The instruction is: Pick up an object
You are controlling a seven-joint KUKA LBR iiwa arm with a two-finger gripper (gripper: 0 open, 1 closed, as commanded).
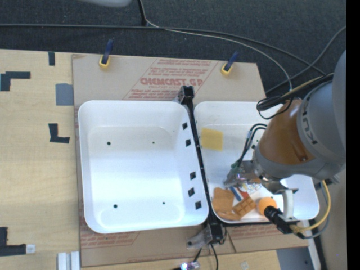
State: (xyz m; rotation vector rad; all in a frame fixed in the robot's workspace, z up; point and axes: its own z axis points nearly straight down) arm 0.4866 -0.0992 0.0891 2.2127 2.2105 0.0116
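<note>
The arm's hand (243,176) hangs low in the right bin (225,112), over a tan waffle-shaped toy (232,205) for grasping; its grip cannot be told.

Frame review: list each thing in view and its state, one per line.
Left bin: sits flat on the bench.
Right bin: holds several items.
Yellow square: lying flat, apart from the others.
Brown and orange pieces: clustered at near edge.
Gripper: low over the cluster.

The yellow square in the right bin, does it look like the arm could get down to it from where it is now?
Probably yes. The yellow square lies flat on bare bin floor in the right bin, apart from the brown and orange pieces clustered under the arm. Only the centre divider beside it might crowd the approach.
</note>
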